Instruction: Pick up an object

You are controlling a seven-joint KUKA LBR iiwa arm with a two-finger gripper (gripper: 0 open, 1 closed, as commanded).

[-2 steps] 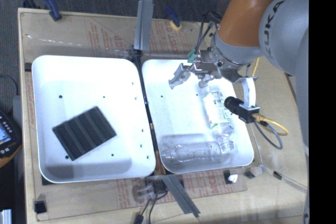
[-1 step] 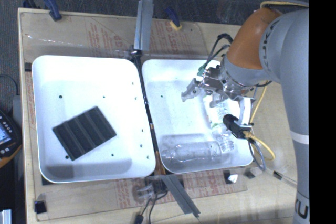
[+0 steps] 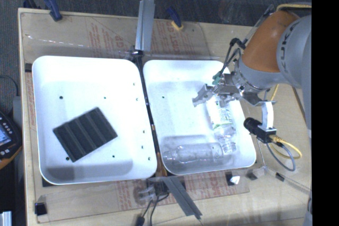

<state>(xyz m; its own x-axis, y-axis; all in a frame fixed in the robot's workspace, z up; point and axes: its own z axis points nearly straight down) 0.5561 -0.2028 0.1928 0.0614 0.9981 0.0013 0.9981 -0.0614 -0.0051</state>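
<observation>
Two clear plastic bottles lie in the right bin. One bottle rests on its side along the bin's near wall. The other bottle, with a pale label, lies lengthwise along the right wall, its lower end beside the first bottle. My gripper hangs over the upper end of this second bottle, in the right half of the bin. I see nothing lifted off the bin floor. A black ribbed pad lies flat in the left bin.
The grey arm with its orange band reaches in over the right bin's right rim. A black connector with a yellow cable hangs just outside that rim. A metal bar stands behind the divider between the bins.
</observation>
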